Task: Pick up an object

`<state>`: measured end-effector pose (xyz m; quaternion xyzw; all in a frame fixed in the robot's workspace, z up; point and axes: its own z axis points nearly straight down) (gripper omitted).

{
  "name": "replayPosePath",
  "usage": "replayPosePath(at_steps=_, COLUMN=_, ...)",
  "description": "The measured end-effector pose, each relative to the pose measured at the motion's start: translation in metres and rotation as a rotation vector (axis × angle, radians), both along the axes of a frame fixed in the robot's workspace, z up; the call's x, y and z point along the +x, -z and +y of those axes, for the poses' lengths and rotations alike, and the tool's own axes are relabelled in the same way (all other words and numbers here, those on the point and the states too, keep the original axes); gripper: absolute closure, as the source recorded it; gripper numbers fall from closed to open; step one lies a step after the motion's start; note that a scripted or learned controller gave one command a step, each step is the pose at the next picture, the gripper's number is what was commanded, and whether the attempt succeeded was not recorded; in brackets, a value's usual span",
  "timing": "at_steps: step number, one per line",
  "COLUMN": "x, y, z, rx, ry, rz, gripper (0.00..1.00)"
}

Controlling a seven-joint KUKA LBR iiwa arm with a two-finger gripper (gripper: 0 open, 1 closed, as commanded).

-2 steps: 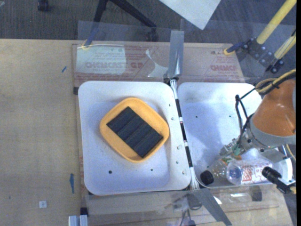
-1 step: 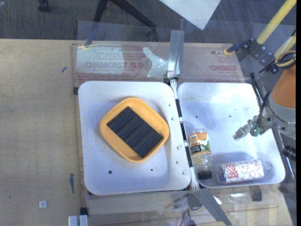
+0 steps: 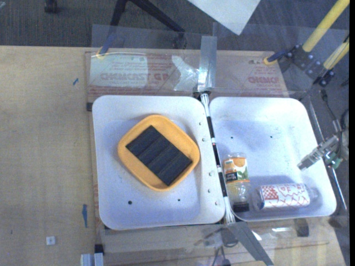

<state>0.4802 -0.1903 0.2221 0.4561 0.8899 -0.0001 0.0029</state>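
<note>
Bench carries two white bins side by side. Left bin: one yellow dish sits near its centre, turned at an angle to the bin walls, with a dark ribbed slab lying flat inside it. No other item is noted in that bin.

Right bin: two bottles lie on their sides in the front half. A small bottle with an orange label lies along the left wall, dark cap toward the front left corner. A clear bottle with a red-and-white checked label lies along the front wall, its neck toward the front right corner. The two are close at the front left corner; contact cannot be confirmed. The rear half of this bin is bare.

Gripper is at the right wall of the right bin, about midway along it, apart from both bottles and holding nothing. Whether it is wide or narrow cannot be told at this angle.

Assessment: the pick is not yet begun. The checked bottle is the nearest candidate. Recommended approach is from above its mid-body, closing across the narrow width, not along its length. The round body may roll against the front wall, so a centred descent is advised.
</note>
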Motion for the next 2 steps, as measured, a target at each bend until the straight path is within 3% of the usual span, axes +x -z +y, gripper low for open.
replayPosePath(at_steps=1, x=0.0196, y=0.0045, z=0.0810, rx=0.003, ry=-0.044, rz=0.004, gripper=1.00)
replayPosePath(at_steps=2, x=0.0197, y=0.0044, z=0.0810, rx=0.003, ry=-0.044, rz=0.004, gripper=0.00)
